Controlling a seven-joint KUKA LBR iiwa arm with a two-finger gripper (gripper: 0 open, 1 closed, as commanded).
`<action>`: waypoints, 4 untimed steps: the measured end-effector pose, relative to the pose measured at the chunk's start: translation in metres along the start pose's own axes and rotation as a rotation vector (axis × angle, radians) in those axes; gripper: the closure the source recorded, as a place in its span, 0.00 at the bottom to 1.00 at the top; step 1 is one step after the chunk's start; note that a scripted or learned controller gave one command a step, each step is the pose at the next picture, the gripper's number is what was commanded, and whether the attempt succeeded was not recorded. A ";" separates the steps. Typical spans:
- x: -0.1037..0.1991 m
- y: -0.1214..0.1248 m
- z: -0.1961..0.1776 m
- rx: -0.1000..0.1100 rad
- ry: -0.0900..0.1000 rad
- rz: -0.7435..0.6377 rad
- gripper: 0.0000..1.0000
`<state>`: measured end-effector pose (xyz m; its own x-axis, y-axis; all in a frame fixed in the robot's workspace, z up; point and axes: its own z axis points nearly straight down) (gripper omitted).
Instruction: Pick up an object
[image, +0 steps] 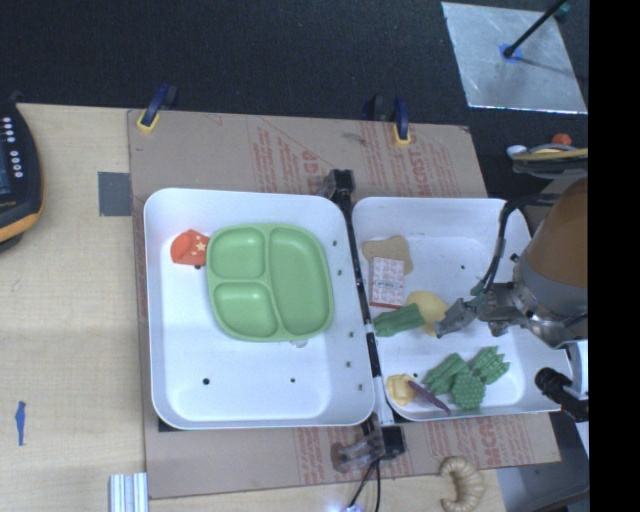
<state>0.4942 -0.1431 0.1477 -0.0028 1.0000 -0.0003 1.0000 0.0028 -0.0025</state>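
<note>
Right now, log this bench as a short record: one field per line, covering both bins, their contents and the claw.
left bin: green plate with three compartments; red toy touching the plate's left rim
right bin: tan piece, red-and-white packet, dark green piece, yellow piece, green toys, small yellow item
claw: low in the right bin, beside the yellow piece; nothing seen between its tips
arm: entering from the right

bins: 2 (160, 300) (440, 212) | green plate: 1 (270, 281) | green toys: 3 (398, 321) (445, 372) (478, 378) | clamps: 2 (155, 108) (401, 122)
</note>
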 end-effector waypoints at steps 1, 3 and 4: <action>0.015 -0.020 0.059 0.007 0.004 -0.003 0.00; -0.071 -0.017 -0.043 0.004 0.002 0.002 0.00; -0.069 -0.018 -0.116 -0.007 -0.001 -0.001 0.00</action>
<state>0.4767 -0.2126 0.2638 -0.0036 1.0000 -0.0017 1.0000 0.0036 0.0044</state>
